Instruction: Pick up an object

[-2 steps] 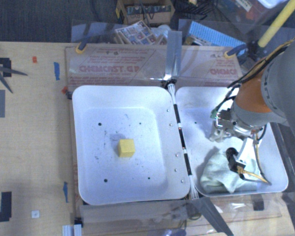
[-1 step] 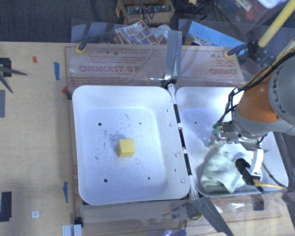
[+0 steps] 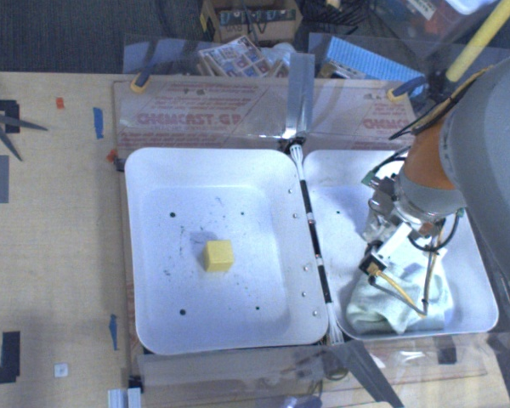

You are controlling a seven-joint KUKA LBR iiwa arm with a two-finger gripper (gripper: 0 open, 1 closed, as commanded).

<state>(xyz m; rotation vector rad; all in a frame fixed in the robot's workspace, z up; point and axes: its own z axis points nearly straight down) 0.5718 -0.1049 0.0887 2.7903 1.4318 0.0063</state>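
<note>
A small yellow cube (image 3: 219, 255) lies near the middle of the left bin (image 3: 195, 177). In the right bin (image 3: 336, 189), a crumpled pale green-white cloth (image 3: 389, 313) is bunched against the front wall. My gripper (image 3: 381, 232) hangs low over the right bin, just above and behind the cloth, with the orange-banded wrist behind it. The arm's body hides the right part of that bin.
A metal divider (image 3: 310, 219) separates the two bins. A clear plastic sheet with red lettering (image 3: 212, 113) stands behind them. The wooden bench (image 3: 42, 253) stretches to the left, with blue tape marks on it.
</note>
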